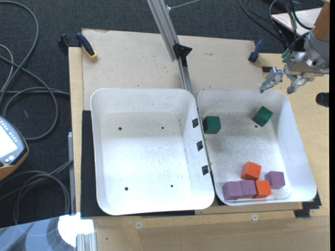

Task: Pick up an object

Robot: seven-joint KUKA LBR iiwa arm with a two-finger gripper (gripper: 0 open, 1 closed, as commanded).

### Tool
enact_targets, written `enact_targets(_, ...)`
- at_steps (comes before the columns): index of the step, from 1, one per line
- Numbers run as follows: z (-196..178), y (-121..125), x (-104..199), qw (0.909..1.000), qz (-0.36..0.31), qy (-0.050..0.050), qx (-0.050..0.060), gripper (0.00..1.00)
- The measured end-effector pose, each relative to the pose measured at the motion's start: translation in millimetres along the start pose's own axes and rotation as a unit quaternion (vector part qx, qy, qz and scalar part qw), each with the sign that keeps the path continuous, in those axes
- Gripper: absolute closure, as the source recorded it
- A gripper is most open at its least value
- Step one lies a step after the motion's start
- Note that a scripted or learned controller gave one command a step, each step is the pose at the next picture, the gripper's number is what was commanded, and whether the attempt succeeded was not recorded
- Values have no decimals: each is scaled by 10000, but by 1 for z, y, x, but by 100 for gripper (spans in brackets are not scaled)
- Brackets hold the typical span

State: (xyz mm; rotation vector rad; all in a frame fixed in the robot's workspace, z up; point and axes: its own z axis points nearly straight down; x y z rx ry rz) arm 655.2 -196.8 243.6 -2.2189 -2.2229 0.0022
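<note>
My gripper (280, 83) hangs over the far right corner of the right bin (299, 140), open, with nothing between its fingers. Below and left of it a green block (262, 115) lies tilted on the bin floor. A second green block (211, 124) sits near the bin's left wall. At the bin's near end lie two orange blocks (252, 170) (262, 188) and two purple blocks (238, 189) (275, 179), clustered and touching.
The left bin (104, 156) stands beside the right one, sharing a middle divider with black clips (199, 145). A slanted metal rail (166, 25) crosses the bench's back. Blue clamps (86, 45) (256, 51) grip the board's far edge. Cables lie on the floor at left.
</note>
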Motion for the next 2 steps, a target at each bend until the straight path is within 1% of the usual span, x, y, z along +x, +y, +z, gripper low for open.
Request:
enact_targets(1, 83, -54, 78, 10000, -19, 36, 55, 0)
enact_targets(2, 51, -148, 36, 10000, 40, 6, 14, 0)
